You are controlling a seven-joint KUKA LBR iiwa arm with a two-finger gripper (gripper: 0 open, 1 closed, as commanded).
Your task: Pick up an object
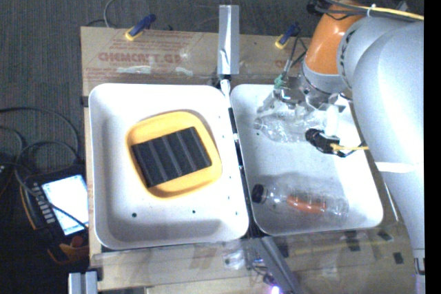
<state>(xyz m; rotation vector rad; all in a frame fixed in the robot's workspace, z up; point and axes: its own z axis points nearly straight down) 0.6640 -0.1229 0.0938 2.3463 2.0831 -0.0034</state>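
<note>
Gripper point(289, 107) low in the right bin point(358, 217), over crumpled clear plastic point(279, 122)

Whether the gripper is open or closed cannot be told — glare and clear plastic hide it. The crumpled plastic lies right under and just left of the tip; a clear bottle point(303, 200) lies well apart toward the bin's near wall, long axis crosswise — black cap to the left.

You look down from one fixed camera above the bench, at a slant, far enough to frame both bins point(103, 231) left of the claw point(286, 103).
</note>
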